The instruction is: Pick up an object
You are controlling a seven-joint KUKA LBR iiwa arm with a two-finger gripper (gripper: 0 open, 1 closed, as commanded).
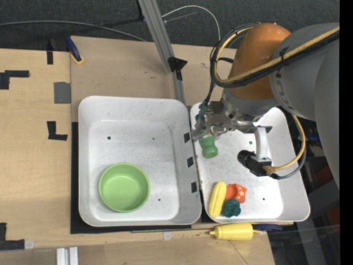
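Where two bins (pixel 88 148) sit, one green bowl (pixel 124 187)

- Green cylinder (pixel 208 147): small, light green, near the left wall of the right bin (pixel 292 200), upper half. Appears tilted; its top end meets the gripper (pixel 205 130), though contact is hard to confirm.
- Yellow piece (pixel 217 197): elongated, lying lengthwise at the bin's lower left.
- Red-orange piece (pixel 237 192): just right of the yellow one, touching it.
- Dark green piece (pixel 231 208): lumpy, below the red-orange one, against the yellow.
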